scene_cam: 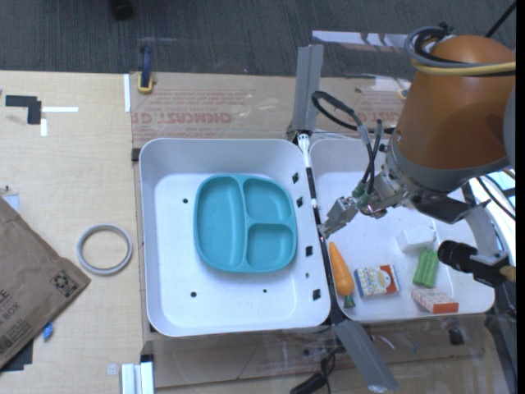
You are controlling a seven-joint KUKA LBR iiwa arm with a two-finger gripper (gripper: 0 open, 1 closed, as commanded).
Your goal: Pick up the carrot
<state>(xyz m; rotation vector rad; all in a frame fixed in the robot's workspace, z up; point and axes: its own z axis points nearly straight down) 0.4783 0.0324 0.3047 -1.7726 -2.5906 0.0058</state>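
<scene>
Beside the right bin's (484,302) left wall, smooth tapered orange carrot (340,271).

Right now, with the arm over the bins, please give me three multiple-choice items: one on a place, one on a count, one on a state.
1. Where is the carrot?
A. in the right bin, by its left wall
B. on the teal plate
C. on the bench beside the tape ring

2. How many compartments has the plate?
A. two
B. three
C. five

3. What is the state of the carrot?
A. lifted between the fingers
B. lying on the bin floor, below the gripper
C. standing upright on the plate

Key: 1 A, the carrot lies along the wall between the bins. 2 B, ridges divide the plate into three. 3 B, the gripper is above it and apart from it.
</scene>
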